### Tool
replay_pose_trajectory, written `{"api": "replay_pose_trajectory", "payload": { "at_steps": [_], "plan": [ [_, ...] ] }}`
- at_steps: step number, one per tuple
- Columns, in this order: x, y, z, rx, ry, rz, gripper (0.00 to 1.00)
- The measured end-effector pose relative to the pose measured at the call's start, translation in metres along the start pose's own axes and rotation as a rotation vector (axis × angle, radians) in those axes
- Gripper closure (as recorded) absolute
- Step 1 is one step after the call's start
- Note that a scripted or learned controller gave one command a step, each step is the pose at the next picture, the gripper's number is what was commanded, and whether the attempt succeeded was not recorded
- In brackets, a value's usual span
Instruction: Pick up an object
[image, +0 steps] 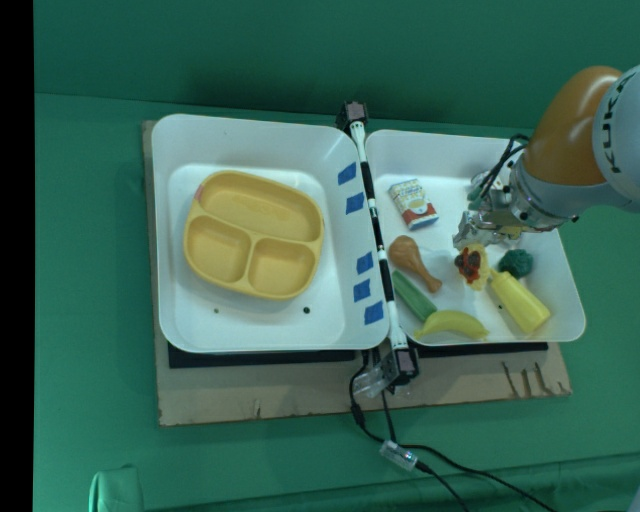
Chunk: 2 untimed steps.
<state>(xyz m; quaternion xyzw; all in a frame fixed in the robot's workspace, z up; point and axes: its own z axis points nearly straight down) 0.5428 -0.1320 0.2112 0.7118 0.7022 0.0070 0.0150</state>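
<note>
Scene: end effector (487, 232) low in right bin (560, 300), just above red-and-yellow toy (470, 264) | Grip: cannot tell | Advice: centre over toy, descend straight, avoid broccoli (516, 263) and corn (519, 303) beside it | Unclear: toy's shape blurred, top partly covered; arm (580, 140) cut off at right.

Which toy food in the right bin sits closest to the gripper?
The small red-and-yellow piece directly under the gripper; the broccoli, corn and drumstick lie farther off.
</note>
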Motion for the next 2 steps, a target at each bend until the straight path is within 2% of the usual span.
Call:
{"api": "replay_pose_trajectory", "payload": {
  "at_steps": [1,2],
  "plan": [
    [0.094,0.057,-0.122,0.018,0.010,-0.009,1.00],
    [0.093,0.059,-0.138,0.006,0.007,-0.004,1.00]
  ]
}}
